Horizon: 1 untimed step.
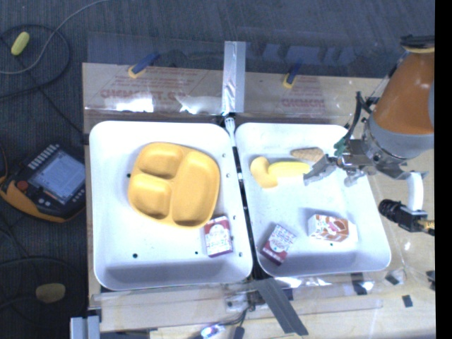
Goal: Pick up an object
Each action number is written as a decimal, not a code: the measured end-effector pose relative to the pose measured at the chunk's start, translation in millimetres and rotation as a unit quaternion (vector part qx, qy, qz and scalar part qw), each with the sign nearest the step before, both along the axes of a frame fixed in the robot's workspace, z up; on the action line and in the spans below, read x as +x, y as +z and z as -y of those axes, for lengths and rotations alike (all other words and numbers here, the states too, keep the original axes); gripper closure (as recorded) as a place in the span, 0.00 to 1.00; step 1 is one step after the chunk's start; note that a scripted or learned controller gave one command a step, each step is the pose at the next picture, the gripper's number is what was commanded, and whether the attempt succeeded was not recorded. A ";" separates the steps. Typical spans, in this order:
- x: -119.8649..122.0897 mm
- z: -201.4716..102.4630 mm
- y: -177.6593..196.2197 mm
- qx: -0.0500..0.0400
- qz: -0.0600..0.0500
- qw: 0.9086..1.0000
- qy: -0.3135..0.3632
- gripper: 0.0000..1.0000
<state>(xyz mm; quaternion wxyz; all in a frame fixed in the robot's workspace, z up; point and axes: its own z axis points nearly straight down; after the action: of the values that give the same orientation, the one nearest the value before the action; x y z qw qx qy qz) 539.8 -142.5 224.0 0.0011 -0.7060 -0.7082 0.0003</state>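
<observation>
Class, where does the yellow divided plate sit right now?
The yellow divided plate lies in the left bin, just above a small red carton.

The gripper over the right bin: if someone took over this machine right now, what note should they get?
Gripper: fingers spread open, holding nothing, hovering over the right bin near its far right side.
Right bin: yellow banana-shaped toy just left of the fingers, tan piece behind it, two small cartons toward the front.
Left bin: yellow divided tray, one small red carton.
Done: nothing picked yet.
Left: close on one object and lift; the banana toy looks nearest.
</observation>
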 end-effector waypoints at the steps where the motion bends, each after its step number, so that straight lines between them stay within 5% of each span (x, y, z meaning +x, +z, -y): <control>1: 40.8 -0.4 -77.4 -0.001 -0.001 1.000 -0.017 0.00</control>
<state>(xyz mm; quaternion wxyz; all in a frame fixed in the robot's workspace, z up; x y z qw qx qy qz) 580.6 -142.2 146.6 0.0010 -0.7179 -0.6961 0.0018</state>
